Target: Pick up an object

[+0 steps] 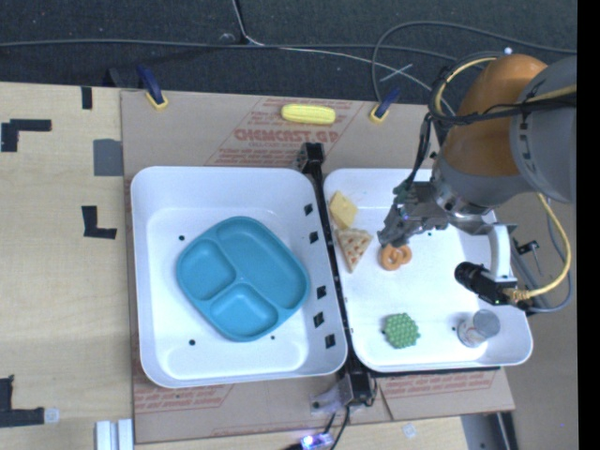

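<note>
Ring (395, 257), orange, likely the target: middle of right bin (431, 300), right of frame centre. Nearest, toward lower right of frame: green ball (401, 330) and silver cup (480, 328), both well apart from it. Directly over the ring, touching or nearly so: gripper (397, 236); open or closed, cannot tell. Just left: wedge (354, 247); farther up, cheese (342, 209). Could clip the rim and skid it toward the wedge, or close beside it and rise with nothing, if set down off-centre.
</note>
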{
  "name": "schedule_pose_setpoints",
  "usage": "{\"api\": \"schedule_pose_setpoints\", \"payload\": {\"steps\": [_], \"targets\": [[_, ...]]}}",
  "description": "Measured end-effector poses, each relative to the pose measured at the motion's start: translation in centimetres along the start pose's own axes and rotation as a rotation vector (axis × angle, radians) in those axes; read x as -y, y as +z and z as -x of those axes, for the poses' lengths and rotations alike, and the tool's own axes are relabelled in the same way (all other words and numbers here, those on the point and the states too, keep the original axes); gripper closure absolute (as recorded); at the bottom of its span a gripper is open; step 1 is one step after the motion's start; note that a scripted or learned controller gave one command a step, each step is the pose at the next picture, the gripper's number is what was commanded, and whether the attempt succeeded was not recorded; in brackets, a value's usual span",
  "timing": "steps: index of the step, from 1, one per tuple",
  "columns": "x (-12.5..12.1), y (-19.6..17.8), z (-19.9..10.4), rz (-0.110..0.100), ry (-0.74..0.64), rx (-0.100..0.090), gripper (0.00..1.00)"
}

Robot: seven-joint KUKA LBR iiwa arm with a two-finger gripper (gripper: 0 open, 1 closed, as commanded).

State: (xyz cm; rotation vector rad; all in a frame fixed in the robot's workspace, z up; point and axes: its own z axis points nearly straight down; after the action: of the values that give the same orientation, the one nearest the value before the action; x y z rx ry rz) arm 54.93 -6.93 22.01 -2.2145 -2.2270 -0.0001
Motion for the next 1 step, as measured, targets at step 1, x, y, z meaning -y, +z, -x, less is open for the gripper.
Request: {"api": "schedule_pose_setpoints", "payload": {"steps": [1], "targets": [[-3.04,-0.96,-4.24,0.001,0.001,0.0,1.0]]}}
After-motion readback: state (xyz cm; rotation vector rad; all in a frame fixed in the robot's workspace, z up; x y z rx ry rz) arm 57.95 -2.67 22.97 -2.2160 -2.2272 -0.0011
